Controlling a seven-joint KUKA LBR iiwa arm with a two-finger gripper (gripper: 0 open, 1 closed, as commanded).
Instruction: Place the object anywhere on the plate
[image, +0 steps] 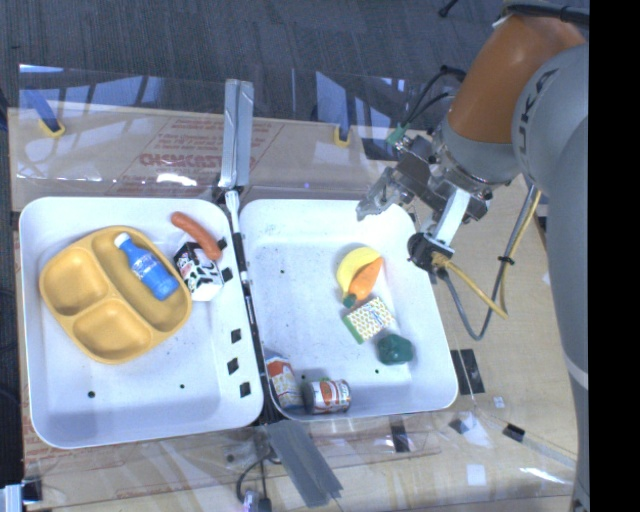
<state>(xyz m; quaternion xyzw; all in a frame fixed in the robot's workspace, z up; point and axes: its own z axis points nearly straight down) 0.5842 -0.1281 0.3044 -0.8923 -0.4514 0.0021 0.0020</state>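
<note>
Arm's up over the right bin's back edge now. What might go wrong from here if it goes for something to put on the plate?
1. The banana, carrot and green-edged sponge lie touching, so a grasp may catch two or slip.
2. The can sits against the bin's front wall, leaving little finger room.
3. The yellow plate already carries a blue bottle; a drop there could knock it.

1. Tabletop (150, 150): pale brown surface with faint red print, under a clear glossy sheet.
2. Left bin (130, 410): shallow, white, rests directly on tabletop.
3. Right bin (300, 300): same type, rests directly on tabletop, touching left bin along a central seam.
4. Grey bar (237, 130): lies on tabletop behind the seam.
5. Small black tabs (465, 372): on tabletop right of right bin.
</note>
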